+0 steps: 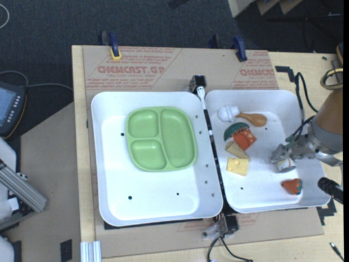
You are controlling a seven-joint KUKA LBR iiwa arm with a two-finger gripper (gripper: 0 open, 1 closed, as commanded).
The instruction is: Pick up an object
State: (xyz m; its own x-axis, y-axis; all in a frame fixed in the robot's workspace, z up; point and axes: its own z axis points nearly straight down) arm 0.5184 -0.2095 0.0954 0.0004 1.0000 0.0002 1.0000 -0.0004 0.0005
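Gripper [283, 160], jaw state indiscernible to us, near red toy [292, 186]; we judge it light, rigid, graspable across its middle.

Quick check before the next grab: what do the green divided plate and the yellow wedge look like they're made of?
Green divided plate: likely moulded plastic, matte to satin; uniform colour, soft rounded compartment ridges, faint sheen.
Yellow wedge: looks like toy cheese, probably plastic or foam; flat pale colour, crisp edges, no shine. Too small to tell which.
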